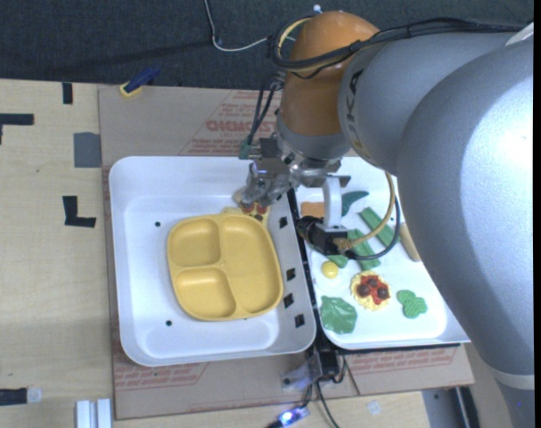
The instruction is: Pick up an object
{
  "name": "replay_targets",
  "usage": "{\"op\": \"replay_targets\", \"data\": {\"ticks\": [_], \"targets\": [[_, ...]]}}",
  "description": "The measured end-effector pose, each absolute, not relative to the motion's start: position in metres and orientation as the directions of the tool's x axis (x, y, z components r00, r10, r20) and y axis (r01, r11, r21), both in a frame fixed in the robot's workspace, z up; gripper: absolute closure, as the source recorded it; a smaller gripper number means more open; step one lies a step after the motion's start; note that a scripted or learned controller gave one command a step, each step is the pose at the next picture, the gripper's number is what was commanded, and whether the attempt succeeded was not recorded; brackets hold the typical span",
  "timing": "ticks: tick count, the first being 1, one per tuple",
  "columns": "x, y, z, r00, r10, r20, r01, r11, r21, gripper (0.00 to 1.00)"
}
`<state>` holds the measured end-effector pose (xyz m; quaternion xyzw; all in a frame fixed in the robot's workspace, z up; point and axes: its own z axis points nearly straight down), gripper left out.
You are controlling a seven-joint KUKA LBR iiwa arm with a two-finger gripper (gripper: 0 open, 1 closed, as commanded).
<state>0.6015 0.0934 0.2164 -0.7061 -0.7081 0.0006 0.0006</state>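
End effector (259,193) is down at the back right corner of the left bin (136,239), just beside the yellow divided plate (224,266) (can't tell its grip state), so no pick confirmed yet, lift remains.

A light wooden bench (38,266) carried a sheet of brown cardboard (176,123) printed with red lettering, and two shallow white bins sat side by side on that sheet. The left bin (141,328) and the right bin (430,324) touched along their inner rims. Black tape marks (72,212) lay stuck to the bare wood left of the cardboard, with a grey patch (87,148) near its edge. A thin cable (218,41) trailed across the dark surface (92,20) beyond the bench.
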Motion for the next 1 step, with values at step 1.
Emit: {"op": "replay_targets", "data": {"ticks": [1], "targets": [[0.6049, 0.0936, 0.2311, -0.002, 1.000, 0.000, 1.000, 0.002, -0.001, 1.00]]}}
